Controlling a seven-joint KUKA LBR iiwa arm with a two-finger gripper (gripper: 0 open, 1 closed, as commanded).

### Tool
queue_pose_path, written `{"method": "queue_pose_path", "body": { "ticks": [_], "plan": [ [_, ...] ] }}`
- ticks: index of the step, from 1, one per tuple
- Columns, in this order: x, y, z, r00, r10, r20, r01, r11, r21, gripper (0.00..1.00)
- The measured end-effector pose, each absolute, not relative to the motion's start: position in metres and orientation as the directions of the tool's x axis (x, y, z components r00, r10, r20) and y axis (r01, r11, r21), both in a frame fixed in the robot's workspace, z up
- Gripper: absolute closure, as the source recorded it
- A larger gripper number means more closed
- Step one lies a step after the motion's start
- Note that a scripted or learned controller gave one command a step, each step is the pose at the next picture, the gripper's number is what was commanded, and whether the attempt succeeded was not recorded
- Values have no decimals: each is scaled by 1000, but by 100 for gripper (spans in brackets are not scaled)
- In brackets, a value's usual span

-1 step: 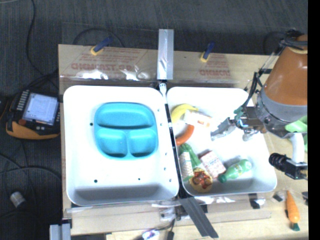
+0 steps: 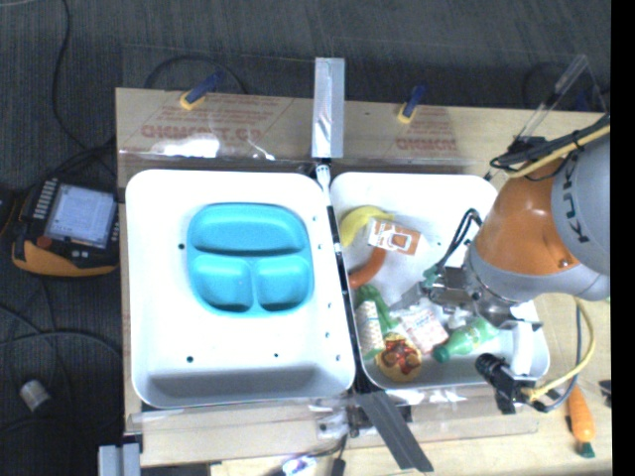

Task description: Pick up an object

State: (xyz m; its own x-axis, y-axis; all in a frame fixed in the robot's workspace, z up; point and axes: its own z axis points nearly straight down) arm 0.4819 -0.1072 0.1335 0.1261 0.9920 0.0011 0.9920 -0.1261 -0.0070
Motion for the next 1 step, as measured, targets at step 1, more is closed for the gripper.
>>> {"method": "queue_pose_path", "body": {
  "ticks": [1],
  "plan": [
    [489, -184, 144, 215, 977, 0, 977, -215, -4, 0]
  ]
}}
